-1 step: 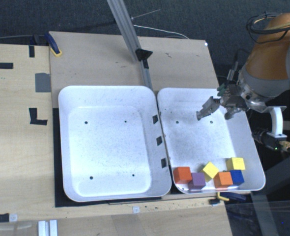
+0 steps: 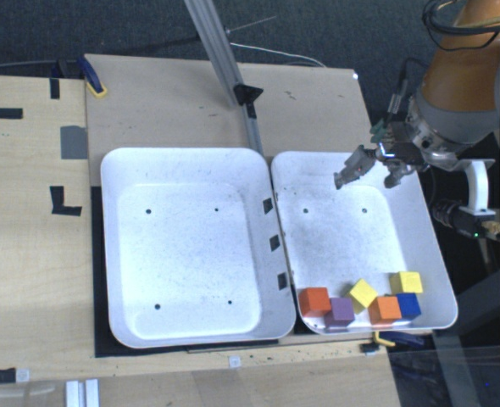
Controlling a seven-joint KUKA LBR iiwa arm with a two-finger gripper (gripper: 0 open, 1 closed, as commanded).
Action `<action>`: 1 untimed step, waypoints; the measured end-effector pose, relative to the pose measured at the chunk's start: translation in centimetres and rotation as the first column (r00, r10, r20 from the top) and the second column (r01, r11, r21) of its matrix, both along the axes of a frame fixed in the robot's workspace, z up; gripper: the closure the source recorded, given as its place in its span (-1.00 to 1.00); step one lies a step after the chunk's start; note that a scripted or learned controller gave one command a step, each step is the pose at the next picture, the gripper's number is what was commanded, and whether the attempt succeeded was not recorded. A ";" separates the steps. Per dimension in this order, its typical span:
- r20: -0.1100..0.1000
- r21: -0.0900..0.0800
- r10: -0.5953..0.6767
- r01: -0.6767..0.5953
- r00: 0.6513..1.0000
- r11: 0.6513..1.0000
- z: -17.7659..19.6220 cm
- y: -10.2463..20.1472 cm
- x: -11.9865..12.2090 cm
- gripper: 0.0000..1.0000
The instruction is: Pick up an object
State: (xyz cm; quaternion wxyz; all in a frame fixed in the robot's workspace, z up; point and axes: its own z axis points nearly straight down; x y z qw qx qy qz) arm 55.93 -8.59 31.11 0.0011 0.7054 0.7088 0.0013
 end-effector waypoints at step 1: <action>-0.010 -0.001 -0.010 0.010 1.000 1.000 -3.0 -3.1 -6.5 -1.00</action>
